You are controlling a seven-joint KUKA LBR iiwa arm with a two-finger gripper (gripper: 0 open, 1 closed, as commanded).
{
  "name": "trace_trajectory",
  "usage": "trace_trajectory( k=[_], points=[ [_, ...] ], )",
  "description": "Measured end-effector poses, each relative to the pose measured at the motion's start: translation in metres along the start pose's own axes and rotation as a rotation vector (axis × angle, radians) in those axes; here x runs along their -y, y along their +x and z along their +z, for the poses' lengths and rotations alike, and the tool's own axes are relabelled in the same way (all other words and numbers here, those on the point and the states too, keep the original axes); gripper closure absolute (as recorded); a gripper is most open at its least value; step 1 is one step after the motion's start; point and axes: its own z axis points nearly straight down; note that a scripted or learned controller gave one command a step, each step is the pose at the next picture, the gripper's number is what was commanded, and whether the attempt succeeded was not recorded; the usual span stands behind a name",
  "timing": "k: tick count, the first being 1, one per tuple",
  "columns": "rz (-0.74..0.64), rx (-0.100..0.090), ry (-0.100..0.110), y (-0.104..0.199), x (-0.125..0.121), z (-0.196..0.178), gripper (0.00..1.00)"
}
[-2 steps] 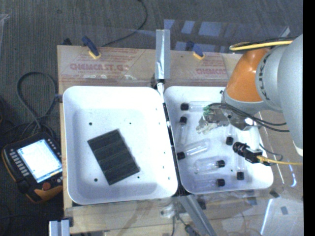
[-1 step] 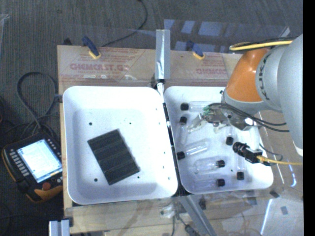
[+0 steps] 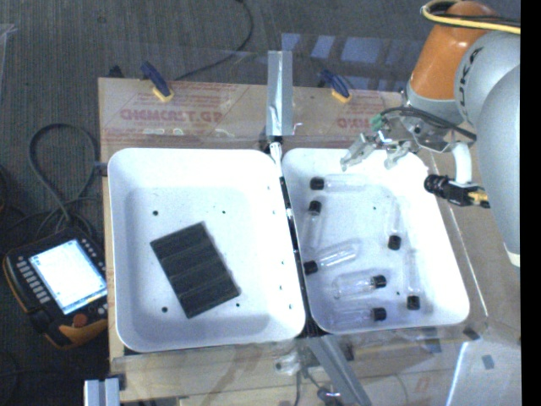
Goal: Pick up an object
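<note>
The right bin holds several clear plastic tubes with black caps; one lies at the middle, another nearer the front, and a third by the front wall. A black ribbed slab lies flat in the left bin. My gripper hangs over the far edge of the right bin, above a tube with a black cap at the back. Its fingers are spread open with nothing between them.
A metal post stands behind the seam between the bins. Two blue clamps grip the board's far edge. A teach pendant lies left of the bench, with cables on the floor.
</note>
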Motion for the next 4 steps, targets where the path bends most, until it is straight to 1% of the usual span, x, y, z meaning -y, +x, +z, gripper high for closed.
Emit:
trace_trajectory(
  k=[1,2,3,4],
  points=[
    [-0.117,-0.004,-0.002,-0.022,0.067,0.085,0.00],
    [-0.178,-0.001,-0.002,-0.030,0.100,-0.064,0.00],
    [-0.215,-0.004,-0.001,-0.024,0.129,0.086,0.00],
    [-0.166,0.000,-0.001,-0.016,0.008,0.024,0.00]
  ],
)
